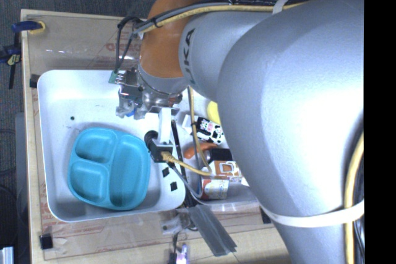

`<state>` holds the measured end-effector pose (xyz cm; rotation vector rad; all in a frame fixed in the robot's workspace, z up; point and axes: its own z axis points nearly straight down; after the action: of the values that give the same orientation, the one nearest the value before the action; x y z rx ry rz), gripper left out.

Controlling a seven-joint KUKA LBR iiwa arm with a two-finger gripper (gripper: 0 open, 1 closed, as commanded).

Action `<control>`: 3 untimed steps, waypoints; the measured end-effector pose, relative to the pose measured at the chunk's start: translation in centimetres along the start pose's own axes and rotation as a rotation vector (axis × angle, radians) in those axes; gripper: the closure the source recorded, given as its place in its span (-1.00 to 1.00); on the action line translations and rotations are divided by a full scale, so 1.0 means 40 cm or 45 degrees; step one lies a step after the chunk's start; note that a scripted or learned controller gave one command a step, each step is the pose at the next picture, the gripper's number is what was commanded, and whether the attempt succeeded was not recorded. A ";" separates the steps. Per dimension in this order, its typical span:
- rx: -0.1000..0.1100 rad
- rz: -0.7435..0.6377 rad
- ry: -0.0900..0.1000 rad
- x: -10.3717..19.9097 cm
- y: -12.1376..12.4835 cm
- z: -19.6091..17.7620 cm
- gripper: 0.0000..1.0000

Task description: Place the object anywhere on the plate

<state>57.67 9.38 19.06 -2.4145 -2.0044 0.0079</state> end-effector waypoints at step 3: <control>0.001 -0.261 0.000 -0.021 -0.254 0.226 -1.00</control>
<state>47.49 10.43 10.08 -2.1964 -2.2398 0.0086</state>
